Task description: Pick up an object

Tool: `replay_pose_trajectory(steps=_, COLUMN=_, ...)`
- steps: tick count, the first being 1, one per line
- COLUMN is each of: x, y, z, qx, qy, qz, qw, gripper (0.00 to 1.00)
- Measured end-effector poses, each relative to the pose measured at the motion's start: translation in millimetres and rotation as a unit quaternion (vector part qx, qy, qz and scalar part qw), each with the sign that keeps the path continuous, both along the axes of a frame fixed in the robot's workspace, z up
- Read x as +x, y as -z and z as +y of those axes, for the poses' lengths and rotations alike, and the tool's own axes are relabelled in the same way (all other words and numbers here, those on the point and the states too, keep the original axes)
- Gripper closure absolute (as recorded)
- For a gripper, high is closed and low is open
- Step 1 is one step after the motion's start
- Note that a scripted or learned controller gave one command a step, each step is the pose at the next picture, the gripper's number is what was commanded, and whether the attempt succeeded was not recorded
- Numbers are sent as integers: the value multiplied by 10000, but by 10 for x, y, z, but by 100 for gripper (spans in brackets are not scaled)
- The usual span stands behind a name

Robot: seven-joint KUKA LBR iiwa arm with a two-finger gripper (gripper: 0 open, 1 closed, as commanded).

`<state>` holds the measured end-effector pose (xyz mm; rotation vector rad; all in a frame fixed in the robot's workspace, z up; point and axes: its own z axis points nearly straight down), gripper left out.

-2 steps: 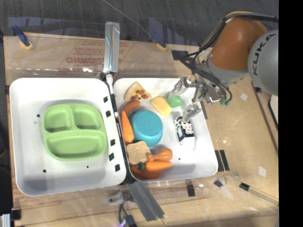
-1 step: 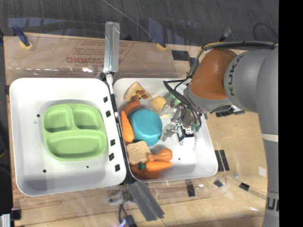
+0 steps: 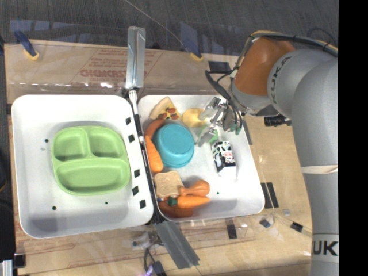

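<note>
My gripper [image 3: 214, 121] hangs over the upper middle of the right bin [image 3: 244, 180], reaching in from the right. Its metal fingers sit just right of a pale yellow fruit-like toy [image 3: 192, 117]. A blue bowl [image 3: 175, 145] lies below and left of the gripper. A small black-and-white carton [image 3: 223, 155] rests just below it. A pizza slice toy [image 3: 164, 108] sits in the bin's upper left corner. An orange carrot [image 3: 152, 152] runs along the left wall. A toast slice [image 3: 168, 183] and orange vegetables [image 3: 190, 197] crowd the bin's lower part.
The left bin [image 3: 34, 171] holds a green divided plate [image 3: 91, 159]. A metal bar [image 3: 135, 56] stands upright at the top of the divider between the bins. The arm's orange band [image 3: 260, 65] and grey body [image 3: 313, 125] fill the right side.
</note>
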<state>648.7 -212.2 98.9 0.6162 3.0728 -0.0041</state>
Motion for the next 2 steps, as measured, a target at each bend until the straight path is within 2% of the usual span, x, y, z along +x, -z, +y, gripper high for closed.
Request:
replay_pose_trajectory(steps=1, x=23, y=-114, z=25, qx=-4, qy=-44, qz=-22, qw=10000, gripper=100)
replay_pose_trajectory(steps=2, x=-63, y=45, z=38, qx=14, qy=-79, qz=21, qw=10000, gripper=100)
